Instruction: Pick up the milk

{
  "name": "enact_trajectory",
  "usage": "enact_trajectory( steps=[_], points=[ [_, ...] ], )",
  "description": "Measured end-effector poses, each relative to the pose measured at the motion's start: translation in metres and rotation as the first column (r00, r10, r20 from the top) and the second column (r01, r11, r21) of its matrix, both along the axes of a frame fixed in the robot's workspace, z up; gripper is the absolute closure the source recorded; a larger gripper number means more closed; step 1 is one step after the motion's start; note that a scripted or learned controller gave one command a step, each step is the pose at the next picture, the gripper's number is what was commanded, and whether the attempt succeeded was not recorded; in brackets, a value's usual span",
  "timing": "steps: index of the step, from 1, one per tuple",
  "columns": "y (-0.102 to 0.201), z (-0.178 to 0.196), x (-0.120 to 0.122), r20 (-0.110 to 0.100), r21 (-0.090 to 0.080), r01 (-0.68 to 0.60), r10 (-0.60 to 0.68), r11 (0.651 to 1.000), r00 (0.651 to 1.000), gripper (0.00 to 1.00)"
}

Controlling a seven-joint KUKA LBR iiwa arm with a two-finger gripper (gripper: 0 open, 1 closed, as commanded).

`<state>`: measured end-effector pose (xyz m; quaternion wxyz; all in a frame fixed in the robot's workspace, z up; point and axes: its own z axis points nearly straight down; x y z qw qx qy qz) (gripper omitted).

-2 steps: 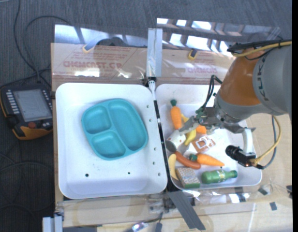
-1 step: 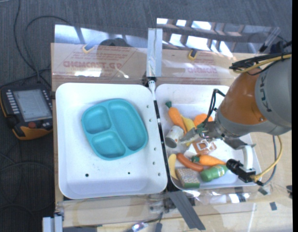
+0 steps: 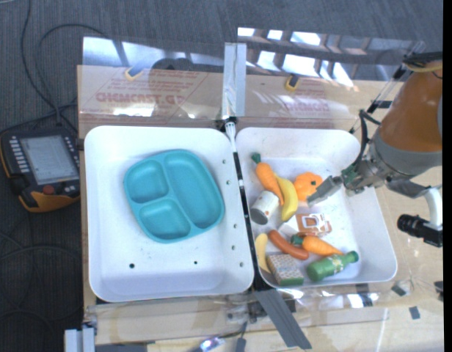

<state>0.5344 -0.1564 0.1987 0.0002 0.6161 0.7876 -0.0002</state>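
Note:
The milk is a small white carton with orange-brown print, lying in the middle of the right bin. My gripper hangs over the same bin, up and to the right of the carton, just right of an orange. It is apart from the milk and nothing shows between its tips. The grey arm with its orange band comes in from the right.
Around the milk lie a carrot, a banana, a grey-white can, a second carrot, a red sausage, a green bottle and a bread slice. The left bin bears a blue divided plate.

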Motion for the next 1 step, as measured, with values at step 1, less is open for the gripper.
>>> enact_trajectory(
  steps=[1],
  points=[
    [0.0097,-0.0807,-0.0218,0.035,-0.008,-0.052,0.052,0.999,0.998,0.0]
  ],
)
